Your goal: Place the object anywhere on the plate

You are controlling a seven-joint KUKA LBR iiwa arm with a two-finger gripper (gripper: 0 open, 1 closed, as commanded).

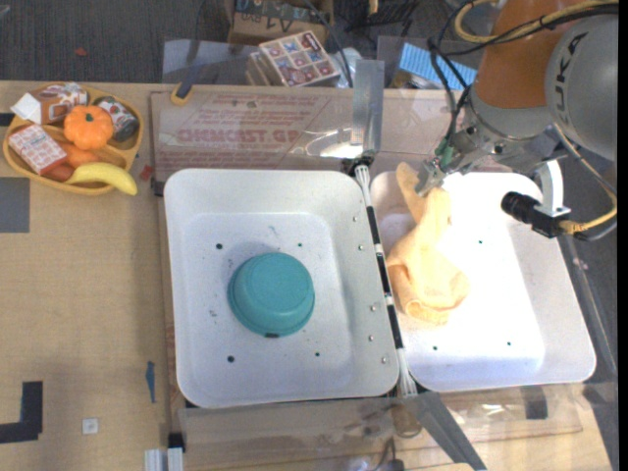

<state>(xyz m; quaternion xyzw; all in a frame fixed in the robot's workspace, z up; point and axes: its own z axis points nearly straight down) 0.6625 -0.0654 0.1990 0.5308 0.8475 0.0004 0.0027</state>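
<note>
Gripper (429, 177) at upper left corner of right bin (549, 361), fingers pinched on top end of pale yellow cloth (427, 258). Cloth hangs and drapes downward from fingertips, lower bulk bunched against right bin's left wall, beside divider between bins. Teal plate (272, 293), upside down by look, sits mid left bin (196, 214), well apart from cloth. Arm (549, 57) enters from upper right.

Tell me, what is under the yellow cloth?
The yellow cloth lies on the white floor of the right bin, its top corner up at the end effector. Anything beneath its folds is hidden.
</note>
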